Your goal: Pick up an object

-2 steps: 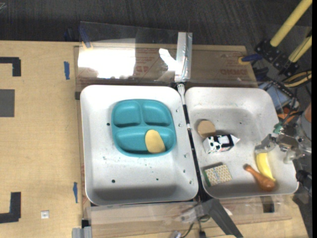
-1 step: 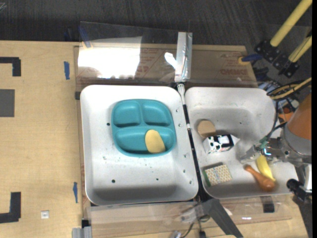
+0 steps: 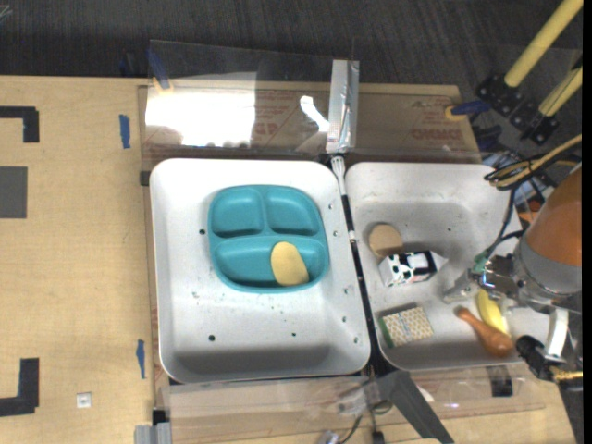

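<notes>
The claw point(image 3: 481, 289) hung over the right bin point(image 3: 435, 188) beside a banana point(image 3: 490, 311); its grip could not be told.

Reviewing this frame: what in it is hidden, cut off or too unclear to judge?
- Gripper: finger state unreadable in the camera view, blurred among cables and wrist parts.
- Arm: cut off by the right edge.
- Banana: partly covered by the wrist.
- Cow toy: too small for detail.
- Patterned block: print too small to read.
</notes>
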{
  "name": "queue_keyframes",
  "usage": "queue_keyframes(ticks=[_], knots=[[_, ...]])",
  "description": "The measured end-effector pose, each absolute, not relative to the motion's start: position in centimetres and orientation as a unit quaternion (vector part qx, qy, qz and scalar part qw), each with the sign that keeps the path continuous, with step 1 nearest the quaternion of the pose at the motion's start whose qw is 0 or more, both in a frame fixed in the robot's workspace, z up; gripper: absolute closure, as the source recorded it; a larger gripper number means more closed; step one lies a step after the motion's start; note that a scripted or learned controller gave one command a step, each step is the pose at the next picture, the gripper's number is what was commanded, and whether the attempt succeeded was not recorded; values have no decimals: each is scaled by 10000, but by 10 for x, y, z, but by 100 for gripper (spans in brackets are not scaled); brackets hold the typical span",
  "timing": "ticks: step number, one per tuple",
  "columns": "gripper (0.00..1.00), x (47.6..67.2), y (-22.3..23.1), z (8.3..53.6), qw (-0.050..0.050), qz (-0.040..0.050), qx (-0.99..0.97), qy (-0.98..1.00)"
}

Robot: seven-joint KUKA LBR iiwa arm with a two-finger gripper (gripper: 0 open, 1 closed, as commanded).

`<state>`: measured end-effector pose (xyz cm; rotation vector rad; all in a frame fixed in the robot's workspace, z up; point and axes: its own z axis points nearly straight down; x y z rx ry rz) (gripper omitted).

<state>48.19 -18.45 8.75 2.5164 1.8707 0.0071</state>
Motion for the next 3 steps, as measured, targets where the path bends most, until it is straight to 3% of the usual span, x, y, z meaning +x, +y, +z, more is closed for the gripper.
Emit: queue_keyframes(ticks=[1,2,3], knots=[[100,483,-185,99,45,33,8031,5958],[100,526,-118,273,22,32,7837,6211],[100,526,-118,281,16,12,7835,6214]])
